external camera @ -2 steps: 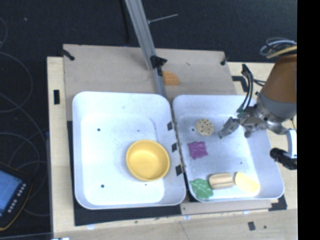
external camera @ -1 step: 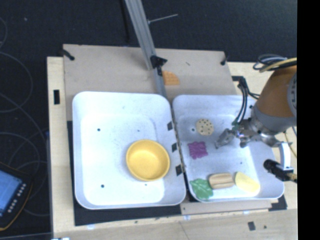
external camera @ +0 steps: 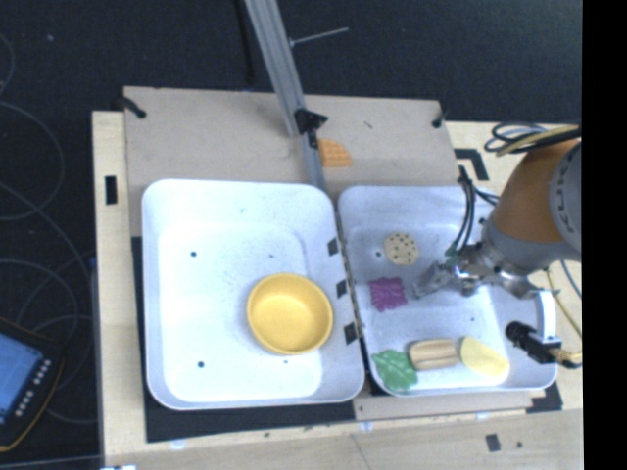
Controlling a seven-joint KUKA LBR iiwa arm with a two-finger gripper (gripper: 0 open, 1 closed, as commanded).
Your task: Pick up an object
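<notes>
The right bin (external camera: 431, 204) holds several small items. A round tan cookie-like disc (external camera: 399, 248) lies near its middle, and a purple block (external camera: 386, 294) lies below the disc. Along the front wall sit a green piece (external camera: 395, 368), a tan bun-shaped roll (external camera: 434, 353) and a yellow lemon-like piece (external camera: 484, 357). My gripper (external camera: 429, 282) reaches in from the right and hangs low over the bin, just right of the purple block and below-right of the disc. I see nothing held in it.
A yellow bowl (external camera: 288, 312) sits in the left bin (external camera: 196, 223), toward its front right. A grey metal rail (external camera: 279, 57) slants down to the divider between the bins. An orange tag (external camera: 333, 154) lies behind the bins.
</notes>
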